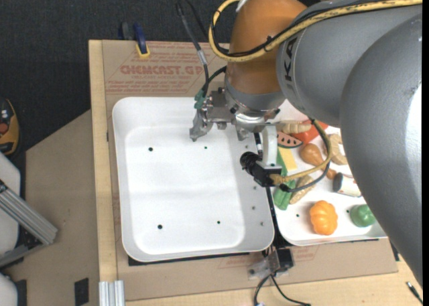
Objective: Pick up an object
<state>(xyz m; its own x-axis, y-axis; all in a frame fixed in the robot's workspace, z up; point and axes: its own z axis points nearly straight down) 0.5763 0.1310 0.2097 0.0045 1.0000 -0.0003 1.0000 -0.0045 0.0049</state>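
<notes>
The big grey arm point(355, 84) reaches in from the right. Its gripper point(228, 127) hangs over the back part of the left bin point(174, 191), close to the wall it shares with the right bin point(299, 234). From where I stand I cannot tell whether the gripper is open or closed, because the arm's round orange wrist point(258, 30) and some cables point(221, 23) sit on top of it. I see nothing held in it.

The things to pick are all toys, and they lie in the right bin. There is a little orange pumpkin point(322, 217) near the front. A green toy point(362, 214) sits just beside it. Farther back there is a watermelon slice point(288, 140) and a yellow wedge point(287, 159), with more small toys bunched close around them. The arm hides some of that pile.

I think the job is only at the start: the arm is getting into place and nothing has been grabbed yet. The gripper is over the white floor of the left bin, not over a toy. Next, it would need to move across to the right bin, line up over one toy, go down and close on it. The pumpkin looks like the easy pick, since it has room around it. The bunched toys look harder, because the gripper could bump two at once.
</notes>
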